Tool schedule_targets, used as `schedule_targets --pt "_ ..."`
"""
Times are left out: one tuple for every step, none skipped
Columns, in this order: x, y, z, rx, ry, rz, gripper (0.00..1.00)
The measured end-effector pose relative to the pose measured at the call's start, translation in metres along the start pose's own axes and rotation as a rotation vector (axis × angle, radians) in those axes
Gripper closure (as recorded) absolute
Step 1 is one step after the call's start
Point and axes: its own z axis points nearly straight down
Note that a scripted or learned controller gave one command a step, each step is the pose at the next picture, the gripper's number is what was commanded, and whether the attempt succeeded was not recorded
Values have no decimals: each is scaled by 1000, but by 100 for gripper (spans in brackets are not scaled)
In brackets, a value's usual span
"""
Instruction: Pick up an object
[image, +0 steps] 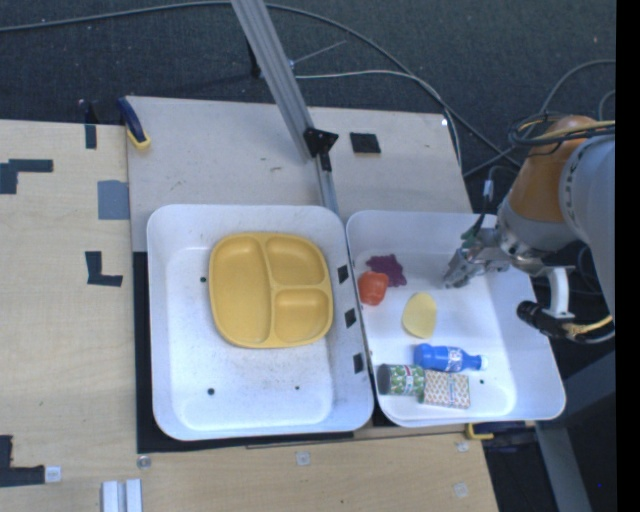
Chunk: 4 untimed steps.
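In the right bin (500, 330) lie a purple bunch of grapes (386, 267), a red-orange tomato-like piece (373, 289), a pale yellow lemon-shaped piece (420, 314), a blue bottle (446, 358) on its side and a green-and-white packet (424, 385). My gripper (462, 270) hangs over the bin's upper right part, to the right of the grapes and above the yellow piece. Nothing shows between its tips.
The left bin (180, 330) holds a yellow divided plate (271, 289). A slanted metal pole (290, 90) crosses the bench behind the bins. Cables trail at the back right. A blue-and-yellow clamp (133, 123) sits at the bench's far left corner.
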Motion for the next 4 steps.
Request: schedule_targets --pt "1 -6 -45 2 4 3 100" --pt "-1 -7 -108 0 2 2 100" --pt "-1 -6 -161 1 3 2 100" --pt "50 -12 -165 6 6 -2 100"
